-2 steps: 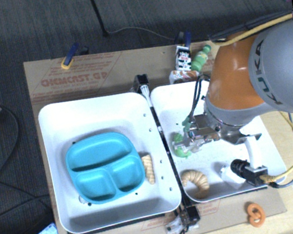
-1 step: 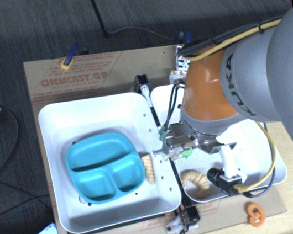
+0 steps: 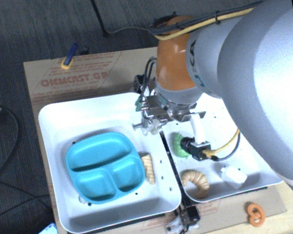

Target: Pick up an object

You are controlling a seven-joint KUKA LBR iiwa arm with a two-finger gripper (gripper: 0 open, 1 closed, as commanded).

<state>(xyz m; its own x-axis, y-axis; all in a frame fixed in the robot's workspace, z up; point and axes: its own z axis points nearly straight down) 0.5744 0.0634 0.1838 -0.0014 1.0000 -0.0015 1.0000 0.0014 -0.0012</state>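
From my remote seat, I see the grey arm (image 3: 258, 82) reaching in from the right, its orange band (image 3: 173, 64) above the wrist, the gripper (image 3: 161, 118) hanging over the divide between the two white bins. I cannot tell whether the gripper is open or closed on anything; its tips are lost in the clutter of the wrist hardware.

In the left bin (image 3: 53, 130) lies a blue sectioned tray (image 3: 104, 167), with a pale ridged piece (image 3: 148, 168) just beside its right edge, against the bin wall. In the right bin (image 3: 259, 180) a green object (image 3: 180, 145) sits just below the gripper, near the divide, partly covered by a black fitting (image 3: 196, 148) with a yellow cable (image 3: 227, 147). Further toward the front rim lie a tan croissant-shaped item (image 3: 195, 180) and a small white object (image 3: 233, 175), near each other but apart.

On the table's front edge rests an orange ring-shaped thing (image 3: 256, 213). A blue-and-yellow clip (image 3: 69, 55) lies at the back of the cardboard sheet (image 3: 77, 75) under the bins.
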